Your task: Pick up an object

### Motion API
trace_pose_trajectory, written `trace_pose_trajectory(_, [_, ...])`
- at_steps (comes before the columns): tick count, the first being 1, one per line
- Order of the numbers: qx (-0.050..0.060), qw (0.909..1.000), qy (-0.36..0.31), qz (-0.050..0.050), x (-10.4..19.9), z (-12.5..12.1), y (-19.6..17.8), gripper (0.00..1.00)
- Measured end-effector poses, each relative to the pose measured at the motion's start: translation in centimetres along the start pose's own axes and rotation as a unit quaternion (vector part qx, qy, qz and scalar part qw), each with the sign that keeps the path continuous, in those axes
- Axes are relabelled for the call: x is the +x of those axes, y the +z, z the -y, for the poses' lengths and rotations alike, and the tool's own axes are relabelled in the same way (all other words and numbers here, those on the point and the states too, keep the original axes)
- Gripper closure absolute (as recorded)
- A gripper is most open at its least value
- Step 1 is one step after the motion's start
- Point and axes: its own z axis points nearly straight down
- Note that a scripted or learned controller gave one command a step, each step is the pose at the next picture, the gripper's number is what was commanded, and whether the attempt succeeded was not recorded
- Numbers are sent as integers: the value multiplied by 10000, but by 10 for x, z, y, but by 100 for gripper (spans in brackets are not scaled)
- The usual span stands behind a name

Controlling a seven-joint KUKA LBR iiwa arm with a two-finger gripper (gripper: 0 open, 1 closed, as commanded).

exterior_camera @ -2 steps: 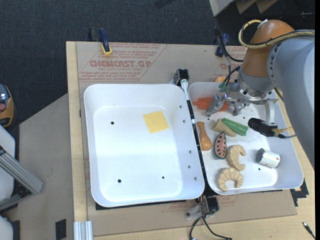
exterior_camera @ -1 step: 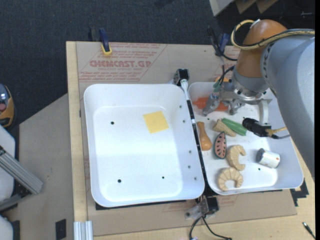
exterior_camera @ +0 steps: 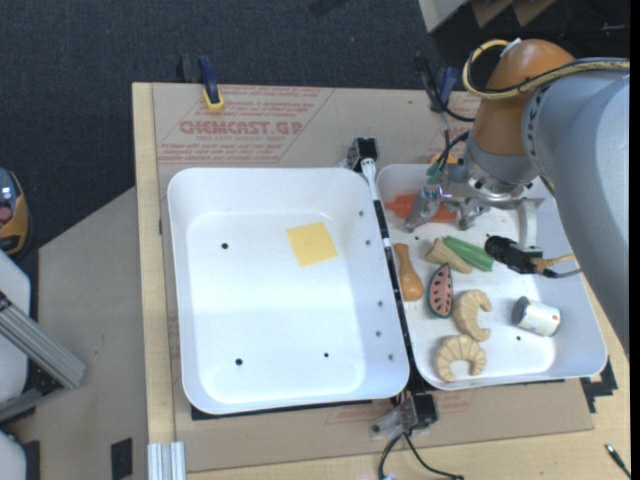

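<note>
Gripper point(exterior_camera: 432, 206) hangs low over the back left corner of the right bin, just beside a small orange-red piece point(exterior_camera: 402, 205); whether it grips anything cannot be told from this slant.

Largest in view is the arm point(exterior_camera: 560, 118), grey with an orange band, reaching in from the right above the right bin. Under it lies the desk point(exterior_camera: 250, 118), a brown board with red printed lettering, clamped at its far edge. On the desk sit two white bins side by side, touching along their inner rims. The left bin point(exterior_camera: 200, 268) holds one thing, a flat yellow square point(exterior_camera: 312, 243), lying near its middle toward the back. The right bin point(exterior_camera: 580, 353) holds the rest. Two croissants lie near its front: one point(exterior_camera: 460, 356) close to the front rim, the other point(exterior_camera: 473, 312) just behind it. A green pod point(exterior_camera: 468, 253) lies tilted just right of the gripper, partly over a tan piece point(exterior_camera: 441, 254). A carrot point(exterior_camera: 407, 273) lies along the left rim. A watermelon slice point(exterior_camera: 441, 290) sits between carrot and croissant. A small white cylinder point(exterior_camera: 538, 316) lies to the right, apart from the others.
</note>
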Motion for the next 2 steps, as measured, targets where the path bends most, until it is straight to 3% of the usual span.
trace_pose_trajectory(1, [4,10000,-16,-52,-4,0,1,0])
trace_pose_trajectory(2, [-3,10000,-2,7,1,0,0,0])
